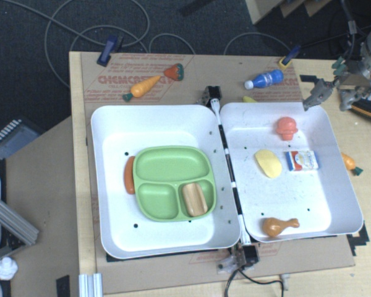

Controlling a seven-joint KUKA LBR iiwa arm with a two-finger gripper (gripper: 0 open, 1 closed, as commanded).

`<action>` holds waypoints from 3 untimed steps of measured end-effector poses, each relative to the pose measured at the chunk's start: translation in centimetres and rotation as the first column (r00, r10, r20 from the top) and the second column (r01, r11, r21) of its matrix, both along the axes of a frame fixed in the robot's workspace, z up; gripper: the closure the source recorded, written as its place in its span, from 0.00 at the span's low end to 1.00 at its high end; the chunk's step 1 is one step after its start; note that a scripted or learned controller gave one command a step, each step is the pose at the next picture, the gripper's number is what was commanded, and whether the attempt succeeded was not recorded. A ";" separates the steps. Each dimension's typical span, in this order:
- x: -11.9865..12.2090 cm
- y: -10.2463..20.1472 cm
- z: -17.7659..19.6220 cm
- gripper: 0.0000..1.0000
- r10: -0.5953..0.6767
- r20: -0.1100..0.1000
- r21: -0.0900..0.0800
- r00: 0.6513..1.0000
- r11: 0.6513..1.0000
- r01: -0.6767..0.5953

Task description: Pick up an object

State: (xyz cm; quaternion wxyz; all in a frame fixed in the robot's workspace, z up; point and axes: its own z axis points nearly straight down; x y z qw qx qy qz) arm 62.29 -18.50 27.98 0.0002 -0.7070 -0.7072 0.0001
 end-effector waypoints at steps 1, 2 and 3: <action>3.8 -0.4 -12.7 0.00 0.000 -0.007 0.003 1.000 1.000 0.000; 3.9 2.5 -19.7 0.00 0.001 -0.004 0.002 1.000 1.000 -0.001; 4.1 2.4 -18.4 1.00 0.002 0.003 -0.001 1.000 1.000 -0.002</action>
